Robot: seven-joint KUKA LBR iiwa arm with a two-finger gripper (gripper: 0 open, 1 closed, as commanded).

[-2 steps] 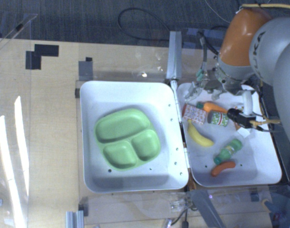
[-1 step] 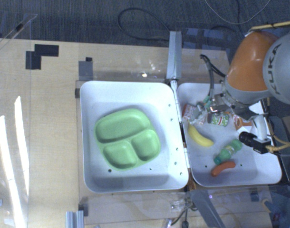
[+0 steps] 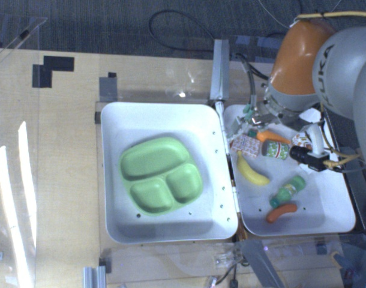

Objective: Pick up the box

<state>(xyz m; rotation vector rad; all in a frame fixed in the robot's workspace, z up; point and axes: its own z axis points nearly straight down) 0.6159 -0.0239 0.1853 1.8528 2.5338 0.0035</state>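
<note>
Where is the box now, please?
The box lies in the right bin, near its left wall, just above the banana and left of the carrot.

Divided tray [image 3: 162, 174] in left bin [image 3: 114, 161]; banana [image 3: 252, 171], bottles, box [image 3: 244, 144] in right bin [image 3: 333, 215].

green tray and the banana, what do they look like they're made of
Green tray: looks like molded plastic, matte, one even green with rounded compartments pressed in. Banana: probably a plastic toy, flat uniform yellow with a faint sheen and no blemishes, though real fruit can't be ruled out.
</note>
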